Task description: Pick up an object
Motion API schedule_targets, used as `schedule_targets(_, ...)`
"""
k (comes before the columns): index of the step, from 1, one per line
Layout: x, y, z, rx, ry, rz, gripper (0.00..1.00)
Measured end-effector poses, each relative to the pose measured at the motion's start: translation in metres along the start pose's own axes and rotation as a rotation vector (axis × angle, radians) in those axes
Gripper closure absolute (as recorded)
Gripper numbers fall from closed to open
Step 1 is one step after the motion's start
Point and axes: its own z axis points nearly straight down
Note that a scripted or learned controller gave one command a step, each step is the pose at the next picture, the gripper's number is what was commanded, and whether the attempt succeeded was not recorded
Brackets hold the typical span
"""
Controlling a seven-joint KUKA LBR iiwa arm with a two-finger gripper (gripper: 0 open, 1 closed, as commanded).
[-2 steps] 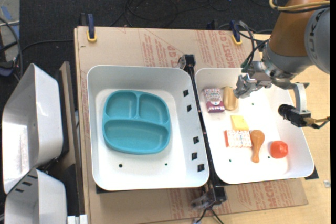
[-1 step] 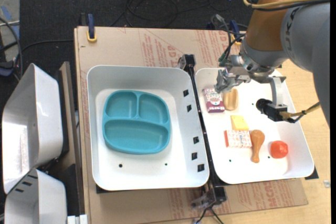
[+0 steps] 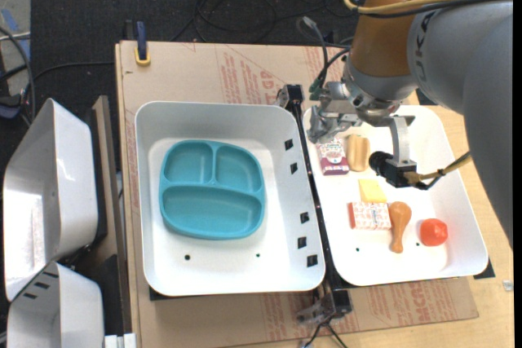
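My gripper (image 3: pixel 329 125) hangs over the far left corner of the right bin (image 3: pixel 465 175), just above a small maroon and white box (image 3: pixel 333 158). A tan roll (image 3: pixel 356 152) stands right beside that box. Further forward lie a yellow block (image 3: pixel 372 190), a red and white patterned packet (image 3: pixel 369 215), a brown drumstick (image 3: pixel 399 225) and a red ball-like fruit (image 3: pixel 433 231). Nothing is seen held in the gripper.
The left bin (image 3: pixel 155 240) holds a teal divided plate (image 3: pixel 212 188). A black divider with clips (image 3: pixel 303 191) runs between the bins. The big grey arm with its orange band (image 3: pixel 391 8) covers the far right of the right bin. White tubs (image 3: pixel 45 191) stand left of the bench.
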Motion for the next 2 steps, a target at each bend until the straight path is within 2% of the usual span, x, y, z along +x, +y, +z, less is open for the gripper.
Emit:
schedule_targets(1,0.049,0.003,-0.010,-0.001,-0.001,0.001,1.00)
schedule_targets(2,0.093,0.002,-0.005,0.000,-0.001,0.001,1.00)
